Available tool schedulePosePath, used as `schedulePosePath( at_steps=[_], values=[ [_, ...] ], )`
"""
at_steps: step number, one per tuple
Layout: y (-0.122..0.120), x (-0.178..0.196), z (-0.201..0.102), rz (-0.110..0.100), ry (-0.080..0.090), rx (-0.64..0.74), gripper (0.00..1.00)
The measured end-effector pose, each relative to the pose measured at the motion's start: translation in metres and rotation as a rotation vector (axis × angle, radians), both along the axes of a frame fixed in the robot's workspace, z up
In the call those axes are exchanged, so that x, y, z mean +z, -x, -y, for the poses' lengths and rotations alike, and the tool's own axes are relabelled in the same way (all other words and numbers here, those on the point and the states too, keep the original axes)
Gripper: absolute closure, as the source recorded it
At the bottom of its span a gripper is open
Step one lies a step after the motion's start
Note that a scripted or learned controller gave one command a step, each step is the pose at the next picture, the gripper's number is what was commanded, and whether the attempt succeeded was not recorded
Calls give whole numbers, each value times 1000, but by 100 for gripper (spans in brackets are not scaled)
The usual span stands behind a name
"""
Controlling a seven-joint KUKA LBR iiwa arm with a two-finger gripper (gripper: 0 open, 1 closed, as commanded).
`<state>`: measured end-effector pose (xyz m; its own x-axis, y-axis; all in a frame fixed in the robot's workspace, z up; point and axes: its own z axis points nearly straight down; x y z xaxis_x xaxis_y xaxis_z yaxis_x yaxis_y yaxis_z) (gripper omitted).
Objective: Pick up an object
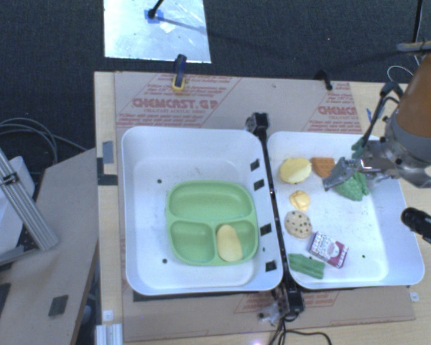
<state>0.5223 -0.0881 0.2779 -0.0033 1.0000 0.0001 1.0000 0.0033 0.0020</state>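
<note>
Green leafy toy (355, 187), at about two o'clock in the right bin (399, 261), sitting right under the gripper (343, 174), likely the chosen target. Fingers hard to read, cannot tell whether apart or clamped. Nearby: yellow piece (296, 169) and orange piece (322, 166) at eleven o'clock, cookie (298, 225) lower. Green tray (201, 207) in left bin (140, 192), cradling a yellow item (230, 243), well clear of the reach.

The arm (424, 113) runs out past the right edge, so most of it is cut off. The pincer (343, 174) is too blurred to tell how its fingers stand. It covers part of the green leafy item (355, 187) in the right bin (402, 264). The print on the small red packet (327, 250) is too small to read.
</note>
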Motion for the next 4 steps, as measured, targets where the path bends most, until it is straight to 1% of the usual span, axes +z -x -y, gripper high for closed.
schedulePosePath(
  at_steps=[1, 2, 3, 4],
  values=[
    [28, -119, 34, -11, -1, -7, 0],
    [-73, -195, 95, 9, 5, 0, 0],
    [-72, -7, 95, 17, 6, 1, 0],
    [-41, -200, 108, -6, -1, -4, 0]
  ],
)
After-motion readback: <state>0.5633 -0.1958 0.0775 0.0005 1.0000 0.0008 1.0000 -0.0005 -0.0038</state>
